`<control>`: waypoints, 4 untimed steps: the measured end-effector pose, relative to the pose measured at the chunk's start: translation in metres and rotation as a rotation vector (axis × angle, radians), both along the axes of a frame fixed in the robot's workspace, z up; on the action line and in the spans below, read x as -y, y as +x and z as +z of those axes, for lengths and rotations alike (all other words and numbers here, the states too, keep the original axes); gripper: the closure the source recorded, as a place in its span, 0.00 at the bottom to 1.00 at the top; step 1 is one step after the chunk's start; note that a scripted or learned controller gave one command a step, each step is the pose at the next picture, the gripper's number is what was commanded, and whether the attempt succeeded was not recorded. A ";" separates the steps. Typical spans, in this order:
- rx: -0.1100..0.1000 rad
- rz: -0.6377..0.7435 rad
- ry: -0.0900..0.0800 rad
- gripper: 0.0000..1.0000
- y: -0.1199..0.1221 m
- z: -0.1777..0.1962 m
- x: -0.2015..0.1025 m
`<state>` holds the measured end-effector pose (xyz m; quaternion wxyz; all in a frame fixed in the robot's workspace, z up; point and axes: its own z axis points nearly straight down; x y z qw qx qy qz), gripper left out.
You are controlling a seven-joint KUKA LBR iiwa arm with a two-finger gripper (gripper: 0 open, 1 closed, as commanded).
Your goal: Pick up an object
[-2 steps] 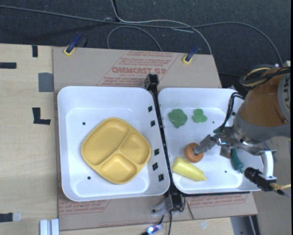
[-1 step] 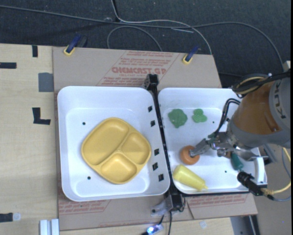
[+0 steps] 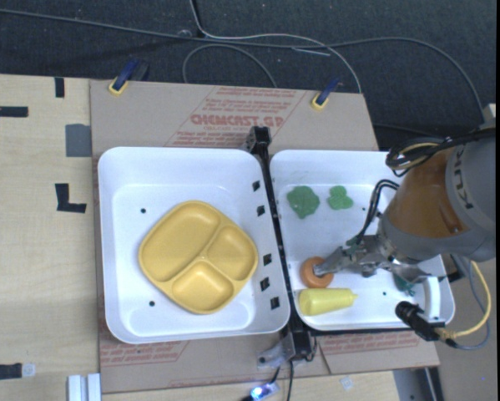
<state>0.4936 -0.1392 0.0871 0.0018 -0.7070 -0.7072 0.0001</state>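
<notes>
Cardboard-covered bench with two white bins; in the right bin (image 3: pixel 416 170), the gripper (image 3: pixel 326 264) reaches an orange ring (image 3: pixel 314 272); grip state unclear; ring likely light, rigid; pinch its rim.

Two white bins (image 3: pixel 116 224) — one yellow divided plate (image 3: pixel 198 256) in one; two green pieces (image 3: pixel 302 200), one orange ring (image 3: pixel 316 272), one yellow bottle (image 3: pixel 325 301) in the other.

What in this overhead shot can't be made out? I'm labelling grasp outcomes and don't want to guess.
- Gripper: its fingers blur into the orange round object; open or shut, contact or not, can't be told.
- Orange round object: partly covered by the gripper, identity unclear.
- Teal item: mostly hidden under the arm's wrist.
- Two green pieces: too small and soft to identify.
</notes>
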 end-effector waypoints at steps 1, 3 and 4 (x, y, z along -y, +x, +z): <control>0.006 0.003 0.006 1.00 0.003 0.013 -0.004; 0.008 0.002 -0.004 1.00 0.012 0.117 -0.008; 0.005 0.001 -0.003 1.00 0.013 0.148 -0.008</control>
